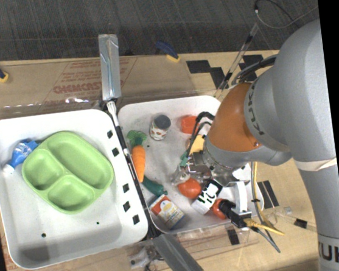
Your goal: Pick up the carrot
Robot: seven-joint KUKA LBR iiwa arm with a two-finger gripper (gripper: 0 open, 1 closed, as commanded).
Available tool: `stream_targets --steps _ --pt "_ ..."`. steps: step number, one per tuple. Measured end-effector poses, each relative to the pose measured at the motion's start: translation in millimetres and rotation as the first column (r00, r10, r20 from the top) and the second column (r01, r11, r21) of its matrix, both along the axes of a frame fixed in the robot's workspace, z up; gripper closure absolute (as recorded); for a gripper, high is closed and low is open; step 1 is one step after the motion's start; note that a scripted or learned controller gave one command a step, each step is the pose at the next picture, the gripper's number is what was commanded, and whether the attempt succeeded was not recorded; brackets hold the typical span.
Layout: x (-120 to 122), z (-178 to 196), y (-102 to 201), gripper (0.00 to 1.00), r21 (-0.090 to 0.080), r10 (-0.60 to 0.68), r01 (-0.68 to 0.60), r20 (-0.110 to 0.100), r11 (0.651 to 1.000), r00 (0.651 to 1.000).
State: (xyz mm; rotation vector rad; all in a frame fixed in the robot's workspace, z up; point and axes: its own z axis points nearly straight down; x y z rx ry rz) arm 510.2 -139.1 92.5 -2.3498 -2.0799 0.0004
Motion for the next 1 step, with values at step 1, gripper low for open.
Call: stream_targets --steps 1 --pt "-3.9 -0.6 25.0 1.0 0.0 0.235 -0.235 0.0 0.972 0.972"
